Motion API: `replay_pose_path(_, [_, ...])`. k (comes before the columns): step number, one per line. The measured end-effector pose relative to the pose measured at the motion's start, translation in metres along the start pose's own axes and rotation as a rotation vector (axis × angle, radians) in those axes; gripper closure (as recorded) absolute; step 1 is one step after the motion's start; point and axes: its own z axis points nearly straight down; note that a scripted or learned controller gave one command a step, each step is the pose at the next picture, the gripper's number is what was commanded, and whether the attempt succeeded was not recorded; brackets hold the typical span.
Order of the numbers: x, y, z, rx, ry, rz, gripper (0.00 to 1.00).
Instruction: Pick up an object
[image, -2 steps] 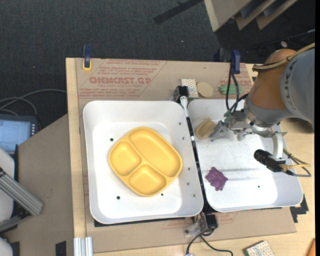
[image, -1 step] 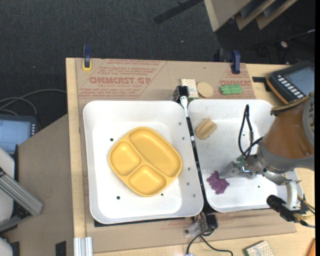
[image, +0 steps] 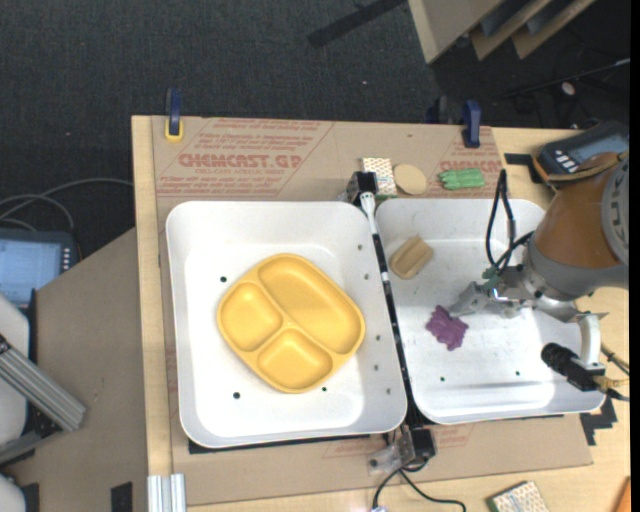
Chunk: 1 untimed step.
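Note:
A small purple object (image: 446, 327) lies on the floor of the right bin (image: 500, 390), near its left side. A tan block (image: 410, 257) rests tilted in the same bin, close to the left wall. My gripper (image: 474, 299) hangs low over the right bin, just right of and slightly above the purple object, a short gap apart from it. Nothing shows in its grasp. The grey arm with the orange band (image: 580, 235) comes in from the right.
The left bin (image: 200, 250) holds a yellow divided plate (image: 290, 321). Behind the right bin, on the cardboard, sit a tan disc (image: 410, 178) and a green piece (image: 461, 179). Blue clamps (image: 174, 125) pin the cardboard's back edge. A black part (image: 568, 366) juts over the right bin's front right corner.

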Motion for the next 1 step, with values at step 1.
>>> replay_pose_path(1, [0.0644,0.0527,-0.0002,-0.003,0.0,-0.005,0.0])
